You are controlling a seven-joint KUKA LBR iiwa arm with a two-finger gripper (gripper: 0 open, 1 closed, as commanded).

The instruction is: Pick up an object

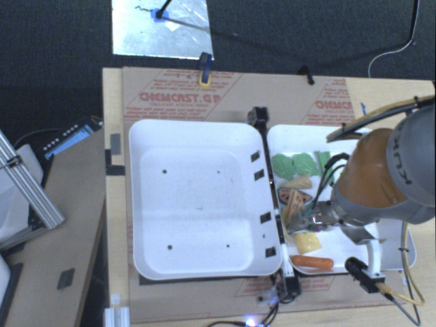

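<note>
My gripper [308, 218] hangs low in the right bin [293, 133], at its left side, under the grey and orange arm [371, 179]. Just left of it lies a brown ridged piece [291, 200]. A yellow block [307, 241] sits directly in front of the gripper, and an orange-red sausage shape [313, 262] lies along the bin's near edge. Farther back are two green pieces [296, 163] and a tan piece [298, 182]. The arm hides the right half of this bin.
The left bin [197, 196] stands beside the right one, with a black-clipped divider wall [266, 182] between them. Both rest on a cardboard sheet [178, 95]. A silver plate [162, 18] lies on the dark floor behind the bench.
</note>
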